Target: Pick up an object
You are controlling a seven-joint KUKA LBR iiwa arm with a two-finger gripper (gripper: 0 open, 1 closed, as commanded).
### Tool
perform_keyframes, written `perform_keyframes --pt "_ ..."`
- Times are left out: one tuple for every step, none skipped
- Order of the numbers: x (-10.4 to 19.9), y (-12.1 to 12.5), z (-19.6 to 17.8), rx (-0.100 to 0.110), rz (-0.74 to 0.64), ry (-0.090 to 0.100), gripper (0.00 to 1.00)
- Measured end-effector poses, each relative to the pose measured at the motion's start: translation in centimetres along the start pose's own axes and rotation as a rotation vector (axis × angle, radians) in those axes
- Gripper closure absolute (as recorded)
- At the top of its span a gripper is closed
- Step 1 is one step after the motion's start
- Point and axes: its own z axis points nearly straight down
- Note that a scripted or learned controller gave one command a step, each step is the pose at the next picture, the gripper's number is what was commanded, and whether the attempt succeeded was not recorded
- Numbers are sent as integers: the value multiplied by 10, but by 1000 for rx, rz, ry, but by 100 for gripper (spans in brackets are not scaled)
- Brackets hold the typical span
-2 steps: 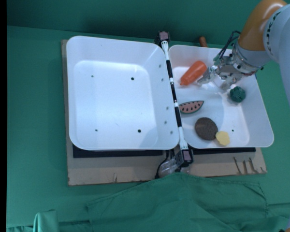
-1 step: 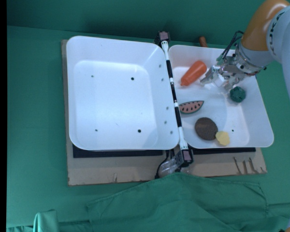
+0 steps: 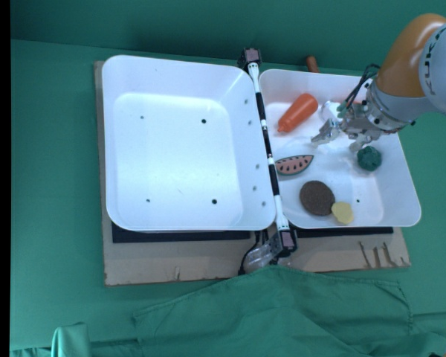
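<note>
A: Right bin (image 3: 401,213) holding everything: carrot (image 3: 297,112) up top, melon slice (image 3: 294,164) by the divider (image 3: 266,143), brown disc (image 3: 317,197) and yellow piece (image 3: 343,213) near the front, green ball (image 3: 369,158) toward the right wall.

B: And the gripper (image 3: 340,129)?

A: Hanging low over the upper middle of that bin, between carrot and ball. Fingers spread, nothing between them.

B: So approach step, not yet a grasp?

A: Looks so. No object lifted; all lying on the bin floor.

B: Likely target?

A: Hard to say. Carrot just left of the fingers, ball just below-right; both close.

B: Needed next?

A: Centring over one piece, descending until the fingers straddle it, then closing. Ball round, apt to roll out; carrot best taken across its narrow width. Left bin (image 3: 134,73) bare.
</note>
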Motion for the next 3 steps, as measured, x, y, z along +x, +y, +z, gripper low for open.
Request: perform_keyframes --pt "29 -44 -1 -3 1 -2 0" --pt "25 -78 -2 -6 1 -1 0" --pt "12 -77 -30 15 1 4 0"
